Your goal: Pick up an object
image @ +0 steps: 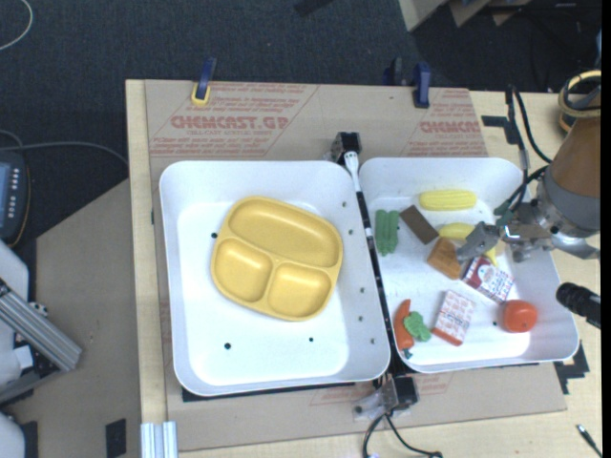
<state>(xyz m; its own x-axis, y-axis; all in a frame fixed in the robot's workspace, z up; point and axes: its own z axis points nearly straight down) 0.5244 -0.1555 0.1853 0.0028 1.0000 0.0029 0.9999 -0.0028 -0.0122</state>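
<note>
My gripper [482, 242] reaches in from the right over the right bin [382, 177], near its middle. It hangs just above an orange-brown block [444, 257] and a red and white packet [490, 281]. A small yellow piece [457, 230] lies just to its left. Around these lie a yellow corn cob [447, 199], a dark brown block [417, 223], a green piece [386, 231], a pink carton [455, 315], a red tomato [518, 317] and a red and green vegetable [412, 327]. I see nothing held in the gripper.
The left bin [181, 218] holds a yellow divided plate [277, 258]. Both bins rest on a cardboard sheet [239, 117] clamped at the back. The arm's orange band and grey wrist [573, 194] stand over the right bin's right rim.
</note>
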